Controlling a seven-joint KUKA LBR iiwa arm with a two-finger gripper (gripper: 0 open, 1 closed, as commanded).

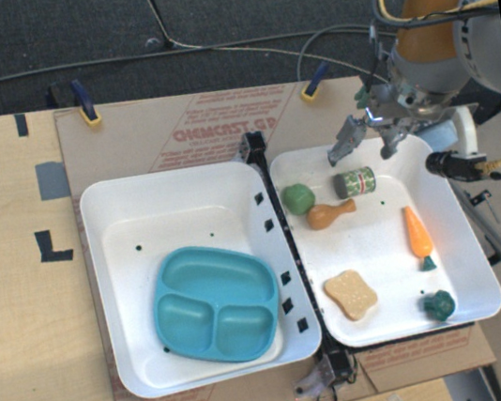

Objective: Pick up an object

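Up near the far rim of the right bin (466, 235), the gripper (366, 143) hangs with its two fingers spread apart, pinching nothing. Just below it lies a small can (356, 183) on its side, green-labelled with a red band, close to the bin's back wall. A green ball (298, 198) and a tan drumstick (329, 214) sit just left of the can, crowding that side. Bare white floor opens between the can and the carrot (417, 231). Toast (351, 294) and broccoli (438, 305) lie nearer the front rim.
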